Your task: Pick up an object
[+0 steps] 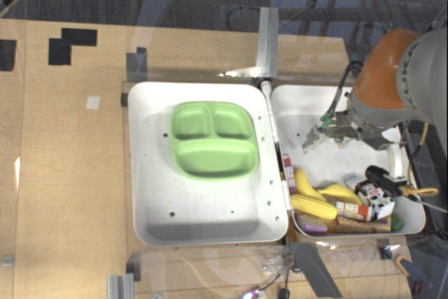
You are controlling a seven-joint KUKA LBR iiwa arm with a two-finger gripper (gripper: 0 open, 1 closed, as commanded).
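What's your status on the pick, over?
Two-finger gripper over bare floor of the right white bin, nothing between its fingers. Yellow banana and yellow corn cob lie untouched in the pile nearer the camera.

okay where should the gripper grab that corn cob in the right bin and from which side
Grip the corn cob across its middle, coming straight down from above. It lies flat, long axis left to right, with a banana crowding behind and clutter at its right end, so closing across its narrow width looks likeliest to hold.

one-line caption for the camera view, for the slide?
KUKA arm's gripper hovers over the right bin above piled toy food, banana included; green divided plate sits in the left bin.
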